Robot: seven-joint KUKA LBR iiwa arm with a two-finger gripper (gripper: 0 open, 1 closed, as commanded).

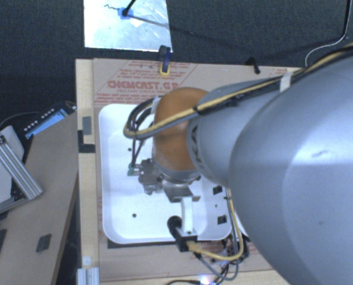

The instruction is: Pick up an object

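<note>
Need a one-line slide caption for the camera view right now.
Grey KUKA arm with orange band reaches over a white bin on the bench.

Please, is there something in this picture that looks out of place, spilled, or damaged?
Nothing looks spilled or broken. The arm hangs low over the white bin and covers much of it. The bin's visible floor shows a few small dark specks. A blue-and-yellow clamp sits upright at the board's far edge.

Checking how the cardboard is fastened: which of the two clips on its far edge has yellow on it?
The left clip, blue on top and yellow below, just under the shiny foil sheet. The right clip is smaller and all dark.
</note>
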